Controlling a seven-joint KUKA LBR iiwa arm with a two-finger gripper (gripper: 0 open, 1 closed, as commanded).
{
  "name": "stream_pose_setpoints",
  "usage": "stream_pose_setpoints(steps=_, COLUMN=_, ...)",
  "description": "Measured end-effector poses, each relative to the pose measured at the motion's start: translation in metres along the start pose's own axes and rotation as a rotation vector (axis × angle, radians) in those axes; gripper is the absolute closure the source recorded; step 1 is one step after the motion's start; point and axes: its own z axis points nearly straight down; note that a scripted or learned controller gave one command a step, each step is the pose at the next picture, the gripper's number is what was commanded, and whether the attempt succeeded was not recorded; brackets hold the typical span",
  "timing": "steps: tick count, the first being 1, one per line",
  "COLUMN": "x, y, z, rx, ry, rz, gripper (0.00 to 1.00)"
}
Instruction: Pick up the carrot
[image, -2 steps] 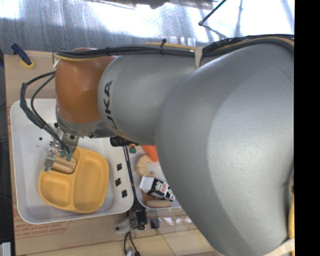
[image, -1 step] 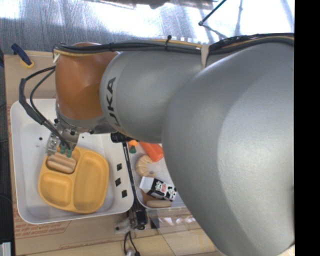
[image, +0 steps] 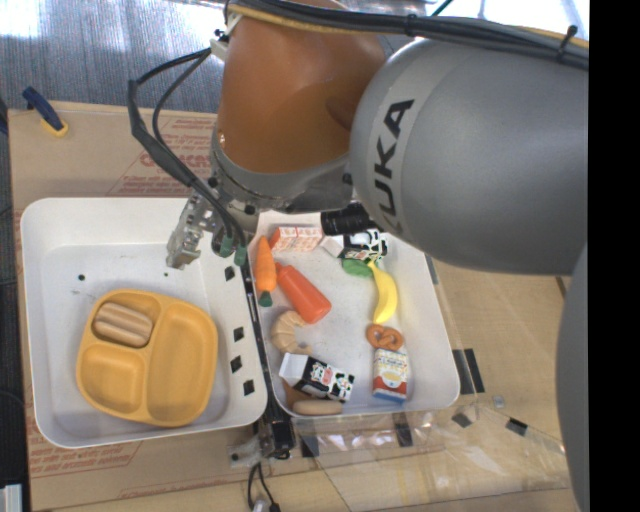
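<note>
Progress: you have nothing lifted yet; the carrot (image: 264, 266) lies in the right bin (image: 440, 330), so the reach, the closing and the lift are all left to do, as far as this view shows.
Carrot place: look just right of the divide between the two bins, in the upper left part of the right bin, beside the orange bottle (image: 303, 293).
Carrot axis: its long axis runs nearly up and down the frame, leaning a little; the orange body is toward the top and the green stem end points down toward the frame's bottom.
Gripper place: the gripper (image: 190, 238) hangs over the upper right part of the left bin (image: 40, 300), left of the carrot and apart from it.
Gripper state: you cannot tell from this slant how it is set; nothing is seen in it.
Neighbours: a yellow tray (image: 190, 375) sits in the left bin; a banana (image: 384, 293) lies further right of the carrot.
What is left: judge that you must shift right across the divide before descending.
</note>
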Motion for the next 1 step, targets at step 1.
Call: stream_pose_setpoints(steps=1, x=0.0756, y=0.0318, z=0.1442, rx=0.015, ry=0.022, rz=0.147, gripper=1.0)
